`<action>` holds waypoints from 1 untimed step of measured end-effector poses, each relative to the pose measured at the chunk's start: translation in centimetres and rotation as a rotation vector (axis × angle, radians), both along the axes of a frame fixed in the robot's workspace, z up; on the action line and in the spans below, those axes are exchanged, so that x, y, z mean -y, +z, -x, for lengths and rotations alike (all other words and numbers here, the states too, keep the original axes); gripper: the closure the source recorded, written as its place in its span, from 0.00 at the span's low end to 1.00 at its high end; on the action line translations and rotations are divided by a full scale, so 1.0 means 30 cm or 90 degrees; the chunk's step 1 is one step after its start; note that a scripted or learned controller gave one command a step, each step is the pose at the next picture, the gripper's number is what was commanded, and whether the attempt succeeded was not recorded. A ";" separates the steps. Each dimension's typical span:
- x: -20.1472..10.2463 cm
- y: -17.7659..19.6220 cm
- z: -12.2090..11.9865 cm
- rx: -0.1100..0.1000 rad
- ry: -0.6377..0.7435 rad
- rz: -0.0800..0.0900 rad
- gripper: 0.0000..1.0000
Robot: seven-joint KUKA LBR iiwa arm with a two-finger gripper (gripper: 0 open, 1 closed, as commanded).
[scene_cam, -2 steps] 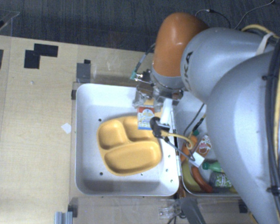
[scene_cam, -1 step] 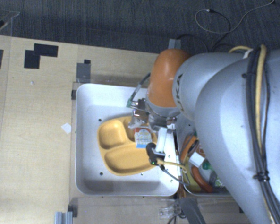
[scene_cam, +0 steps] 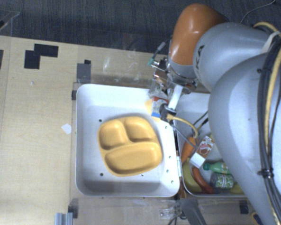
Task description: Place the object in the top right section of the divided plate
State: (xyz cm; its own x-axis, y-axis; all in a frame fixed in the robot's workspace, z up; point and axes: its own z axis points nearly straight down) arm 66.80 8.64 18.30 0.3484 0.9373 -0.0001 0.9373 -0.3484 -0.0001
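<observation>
A yellow divided plate lies in the left white bin, with two small sections at the back and one long section at the front. Its top right section holds nothing. My gripper hangs over the bin's back right corner, just beyond the plate's rim. A small object with orange, blue and white colours shows right under the gripper. The arm's wrist hides how the two meet.
The right bin holds several items: a carrot, a white packet, a green bottle, a red piece. The big grey arm covers most of that bin. Bare wooden bench lies to the left.
</observation>
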 end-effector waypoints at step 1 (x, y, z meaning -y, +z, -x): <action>-0.180 0.253 -0.004 -0.001 -0.071 0.001 1.00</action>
State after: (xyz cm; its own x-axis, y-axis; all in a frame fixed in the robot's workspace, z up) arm 66.90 14.03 25.88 0.4511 0.8925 -0.0013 0.8925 -0.4511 -0.0008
